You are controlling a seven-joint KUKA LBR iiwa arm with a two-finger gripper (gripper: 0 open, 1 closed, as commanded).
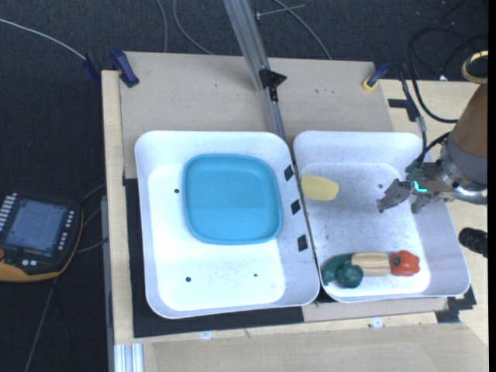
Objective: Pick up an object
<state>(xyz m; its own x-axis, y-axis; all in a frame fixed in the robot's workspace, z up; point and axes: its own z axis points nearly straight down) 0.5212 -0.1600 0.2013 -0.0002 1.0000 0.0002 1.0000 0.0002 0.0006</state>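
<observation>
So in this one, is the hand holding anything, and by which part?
Nothing is held. The hand hovers over bare floor of the right bin, apart from the yellow piece and the items along the front wall.

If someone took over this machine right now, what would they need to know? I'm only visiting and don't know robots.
Gripper: over the right bin, near its right side, fingers apart, nothing between them.
Things to pick, all in the right bin: yellow piece at the left wall; green object, tan block and red object in a row along the near edge.
Left bin holds a blue plate.
Done: nothing lifted so far.
Left: lower onto one object, close, lift.
</observation>
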